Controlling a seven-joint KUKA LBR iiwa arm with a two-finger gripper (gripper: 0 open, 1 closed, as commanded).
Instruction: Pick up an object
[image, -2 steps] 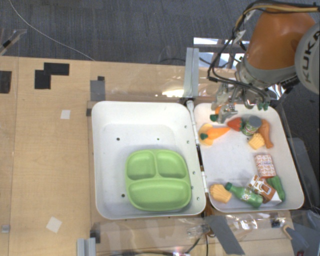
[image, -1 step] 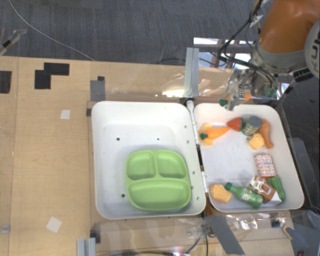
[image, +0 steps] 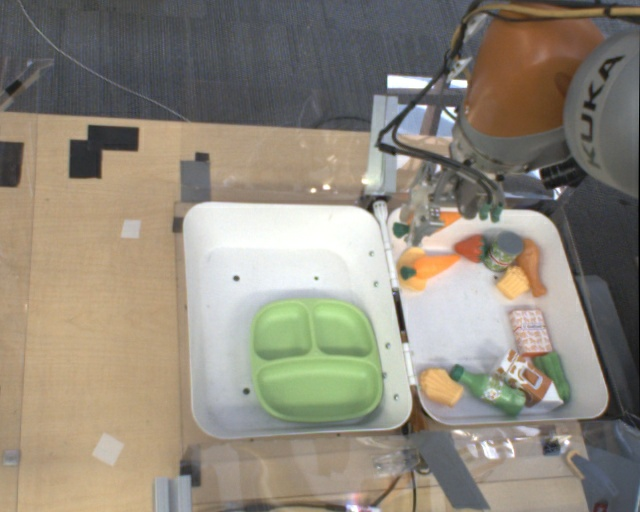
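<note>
The right bin (image: 455, 320) holds several toy foods. An orange carrot-shaped piece (image: 430, 268) lies at its upper left, with a red piece (image: 470, 248), a small can (image: 503, 252), a yellow corn piece (image: 513, 285) and an orange-brown sausage shape (image: 530, 268) beside it. My gripper (image: 445, 220) hangs over the bin's upper left corner, just above the carrot piece. Its green-tipped fingers (image: 400, 229) stand apart, and I see nothing held between them. A small orange patch shows under the gripper.
The left bin (image: 215, 300) holds a green divided plate (image: 315, 358). Along the right bin's front lie a yellow piece (image: 440, 386), a green bottle (image: 490, 390), a brown and white box (image: 522, 375) and a pink packet (image: 528, 330). A rim divides the two bins.
</note>
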